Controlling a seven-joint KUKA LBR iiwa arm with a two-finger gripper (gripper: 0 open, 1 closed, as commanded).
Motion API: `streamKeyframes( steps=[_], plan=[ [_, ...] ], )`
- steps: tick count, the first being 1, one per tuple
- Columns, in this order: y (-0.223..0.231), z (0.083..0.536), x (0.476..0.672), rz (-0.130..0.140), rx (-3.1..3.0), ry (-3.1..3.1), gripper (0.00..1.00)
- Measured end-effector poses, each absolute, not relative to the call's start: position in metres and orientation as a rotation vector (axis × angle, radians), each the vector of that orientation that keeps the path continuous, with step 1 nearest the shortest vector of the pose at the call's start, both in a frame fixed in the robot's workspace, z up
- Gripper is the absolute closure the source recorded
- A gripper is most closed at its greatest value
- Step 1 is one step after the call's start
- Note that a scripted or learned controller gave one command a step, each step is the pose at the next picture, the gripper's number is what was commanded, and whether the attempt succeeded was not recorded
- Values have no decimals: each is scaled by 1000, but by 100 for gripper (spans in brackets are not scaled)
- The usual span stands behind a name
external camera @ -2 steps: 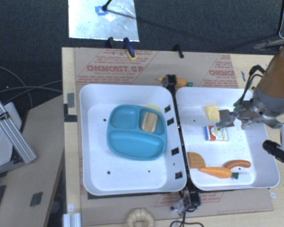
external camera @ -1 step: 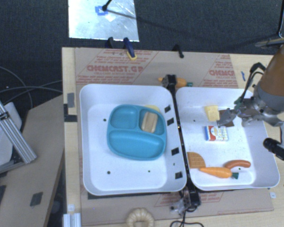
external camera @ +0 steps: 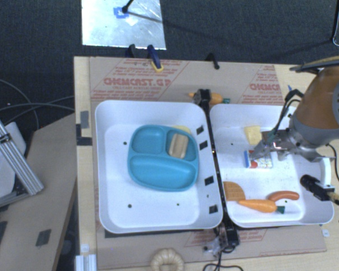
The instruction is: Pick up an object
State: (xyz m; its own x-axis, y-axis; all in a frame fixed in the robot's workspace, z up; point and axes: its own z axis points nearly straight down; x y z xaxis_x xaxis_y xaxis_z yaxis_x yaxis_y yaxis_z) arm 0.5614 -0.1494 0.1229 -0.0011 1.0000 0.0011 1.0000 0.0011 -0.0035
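My gripper (external camera: 269, 147) reaches in from the right over the right bin (external camera: 311, 214). It hangs just above a small white carton with red and blue print (external camera: 259, 162), between that and a pale yellow block (external camera: 252, 134). Nearer the front of this bin lie an orange carrot (external camera: 259, 206), a reddish sausage (external camera: 283, 196) and a round brown piece (external camera: 233, 191). I see nothing held in the gripper.
The left bin (external camera: 116, 208) holds a blue divided plate (external camera: 158, 171) with a tan roll (external camera: 178, 145) in its upper right compartment. A pale yellow item (external camera: 183, 129) peeks out behind the plate. Black clips run along the wall between the bins (external camera: 209, 162).
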Motion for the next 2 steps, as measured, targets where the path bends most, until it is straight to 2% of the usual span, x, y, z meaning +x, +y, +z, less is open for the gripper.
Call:
streamKeyframes(
  steps=[1,2],
  plan=[
    [-149,82,561,1,-2219,-2221,0],
    [-149,95,563,-3,-2224,-2224,100]
  ],
)
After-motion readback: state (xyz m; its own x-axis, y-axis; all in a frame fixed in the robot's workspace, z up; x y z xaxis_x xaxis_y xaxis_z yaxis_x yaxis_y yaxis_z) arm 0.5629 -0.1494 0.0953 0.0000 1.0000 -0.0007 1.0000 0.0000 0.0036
